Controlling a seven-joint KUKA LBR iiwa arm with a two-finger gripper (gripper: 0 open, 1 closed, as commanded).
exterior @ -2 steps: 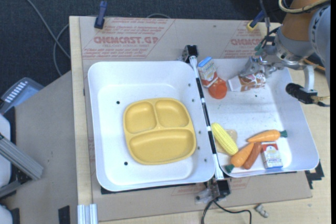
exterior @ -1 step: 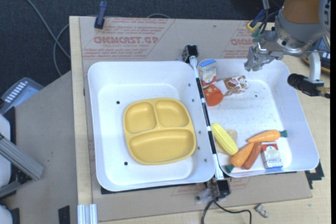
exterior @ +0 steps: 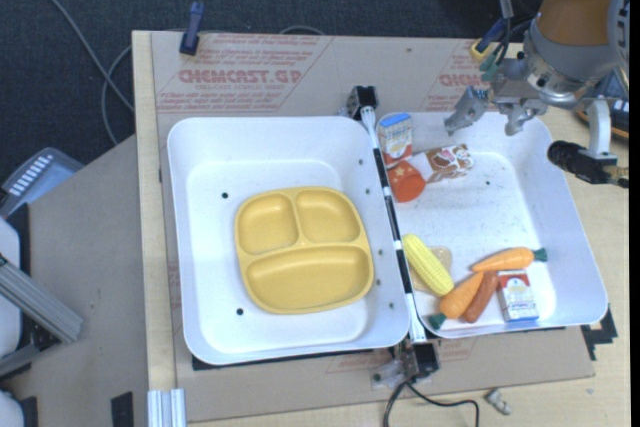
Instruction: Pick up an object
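Nothing has been picked up yet. The gripper (exterior: pixel 492 115) is seen spread and unladen above the far edge of the right bin (exterior: pixel 565 205). A brown packet (exterior: pixel 449 161) lies just below it; a grasp is judged still needed.

Counter (exterior: pixel 100 245) carries a brown printed board (exterior: pixel 260 70); two white bins sit on it side by side, left bin (exterior: pixel 195 215) & right bin (exterior: pixel 580 255), touching. Small blue item (exterior: pixel 190 27), poss. a clip, at board's far-left corner.
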